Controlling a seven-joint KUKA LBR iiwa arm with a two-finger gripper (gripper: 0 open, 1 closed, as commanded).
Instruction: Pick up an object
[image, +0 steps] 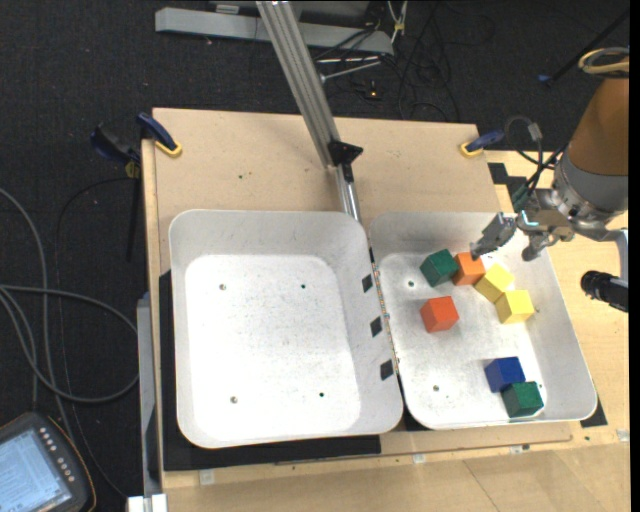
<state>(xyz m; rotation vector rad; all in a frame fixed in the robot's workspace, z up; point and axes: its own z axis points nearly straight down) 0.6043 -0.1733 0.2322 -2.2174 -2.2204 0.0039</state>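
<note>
The right bin (560, 345) holds several small blocks. A green block (438, 267) and an orange block (469, 268) sit side by side near its back. Two yellow blocks (495, 282) (515, 305) lie just right of them. A larger orange block (439, 313) rests toward the middle. A blue block (504, 372) and a dark green block (523, 398) sit at the front right. My gripper (514, 232) hangs over the bin's back right, above and right of the small orange block, with nothing seen between its fingers.
The left bin (200, 300) lies beside the right one on the wooden bench (250, 160). A slanted metal pole (305, 80) crosses the back. Clamps (160, 135) (482, 142) grip the bench's back corners. Cables run over the dark floor at left.
</note>
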